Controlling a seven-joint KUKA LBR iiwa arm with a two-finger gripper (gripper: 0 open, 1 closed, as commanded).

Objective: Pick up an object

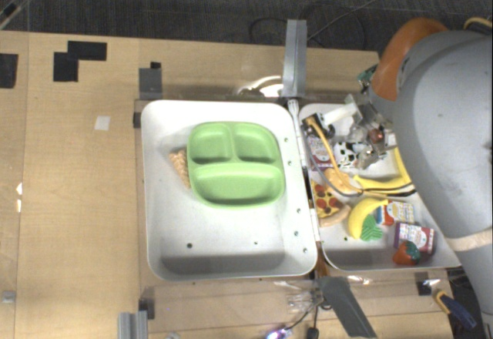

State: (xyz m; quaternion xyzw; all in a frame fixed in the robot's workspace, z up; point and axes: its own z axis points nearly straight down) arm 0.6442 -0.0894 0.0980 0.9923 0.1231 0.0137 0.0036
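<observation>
gripper low over toy clutter at the far end of the right bin.
finger spread impossible to tell; nothing seen held. yellow banana, pizza slice and small carton packed close toward the near edge; risk of pinching two neighbours or slipping off.

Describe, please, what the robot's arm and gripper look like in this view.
The arm is bulky, smooth and light grey, with an orange band above the wrist. The gripper is a small cluster of dark and metallic parts.
</observation>
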